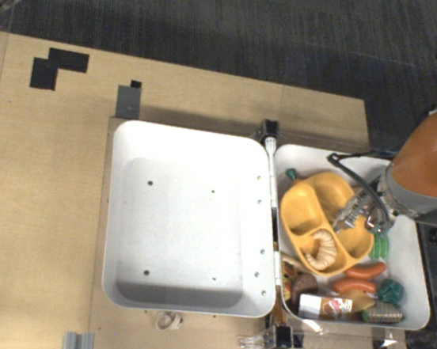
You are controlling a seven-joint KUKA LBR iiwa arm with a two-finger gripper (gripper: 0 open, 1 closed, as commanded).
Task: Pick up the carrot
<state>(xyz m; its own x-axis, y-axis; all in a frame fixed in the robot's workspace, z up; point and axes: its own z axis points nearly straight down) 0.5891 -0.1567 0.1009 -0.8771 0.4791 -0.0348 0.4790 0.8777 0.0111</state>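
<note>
**Carrot not yet lifted**

The gripper (354, 217) hovers over the yellow divided tray (310, 210) in the right bin (417, 304); whether it is wide or narrow I cannot tell. The carrot (357, 288), orange with a green top, lies below it, apart, ungrasped. Reaching, gripping and lifting remain. The bottle (327, 307) label is unreadable.

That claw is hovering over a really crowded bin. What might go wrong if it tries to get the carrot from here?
The gripper sits over the yellow divided dish, not over the carrot, so closing here would likely catch the dish rim or nothing. The carrot lies packed among the dish, a bottle and a green toy; the fingers may have little room to slip in, or could nudge or grab a neighbour. It also lies near the right bin's wall, which might crowd the approach.
</note>
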